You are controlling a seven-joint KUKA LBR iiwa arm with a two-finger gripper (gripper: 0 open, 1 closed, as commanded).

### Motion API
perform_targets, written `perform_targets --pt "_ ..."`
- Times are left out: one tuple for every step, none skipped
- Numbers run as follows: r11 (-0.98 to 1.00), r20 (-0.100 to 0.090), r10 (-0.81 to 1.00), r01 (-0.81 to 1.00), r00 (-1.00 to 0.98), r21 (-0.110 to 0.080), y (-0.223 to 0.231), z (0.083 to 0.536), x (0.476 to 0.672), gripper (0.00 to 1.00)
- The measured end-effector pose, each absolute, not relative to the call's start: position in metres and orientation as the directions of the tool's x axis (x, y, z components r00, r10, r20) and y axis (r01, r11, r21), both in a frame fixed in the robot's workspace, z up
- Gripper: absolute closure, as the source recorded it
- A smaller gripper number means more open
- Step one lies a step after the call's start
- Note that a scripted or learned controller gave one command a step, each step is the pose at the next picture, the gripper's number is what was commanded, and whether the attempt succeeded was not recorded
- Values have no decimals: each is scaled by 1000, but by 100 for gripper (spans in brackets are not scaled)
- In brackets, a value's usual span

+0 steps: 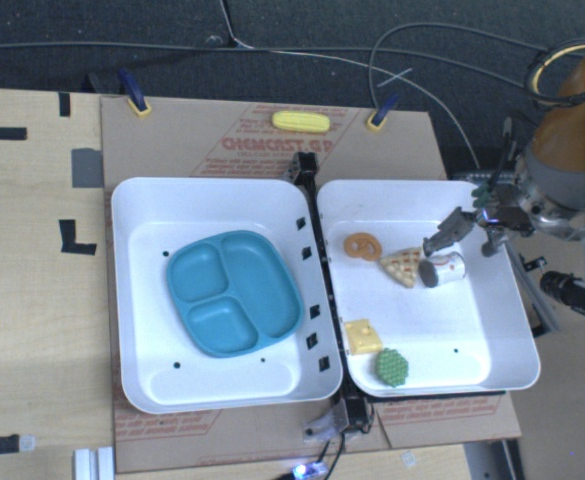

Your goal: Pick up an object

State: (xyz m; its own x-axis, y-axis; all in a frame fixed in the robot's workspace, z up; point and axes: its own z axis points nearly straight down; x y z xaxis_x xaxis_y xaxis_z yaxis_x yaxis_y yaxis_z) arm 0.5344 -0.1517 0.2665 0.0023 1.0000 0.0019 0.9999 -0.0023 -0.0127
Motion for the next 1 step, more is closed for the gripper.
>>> perform_targets --pt "1 0 1000 1000 -1 -1 -151 273 536 0"
